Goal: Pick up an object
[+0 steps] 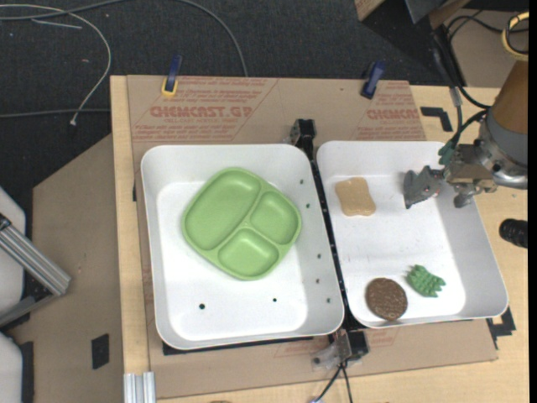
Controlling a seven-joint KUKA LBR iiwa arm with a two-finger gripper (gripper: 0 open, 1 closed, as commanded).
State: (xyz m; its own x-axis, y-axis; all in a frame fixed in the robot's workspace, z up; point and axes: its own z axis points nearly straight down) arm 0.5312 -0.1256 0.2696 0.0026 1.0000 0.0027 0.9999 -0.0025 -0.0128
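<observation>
Cardboard-topped bench (252,107), 2 white bins, arm cut off at right, claw (419,187) state unclear, toast (355,196) nearby.

1. A pale grey, rounded arm segment (510,154) is seen above the hand, its lower rim shaded darker.
2. Above that segment an orange-tan band (513,103) is wrapped around the wrist.
3. The hand (422,188) is built of dark grey metal, with blocky angular parts ending in a broad, flat grey tip.
4. A small teal-green component (449,150) is fitted just beside the hand's body, on its upper side.
5. Thin dark cables (463,127) are looped from behind the hand up toward the orange band.
</observation>
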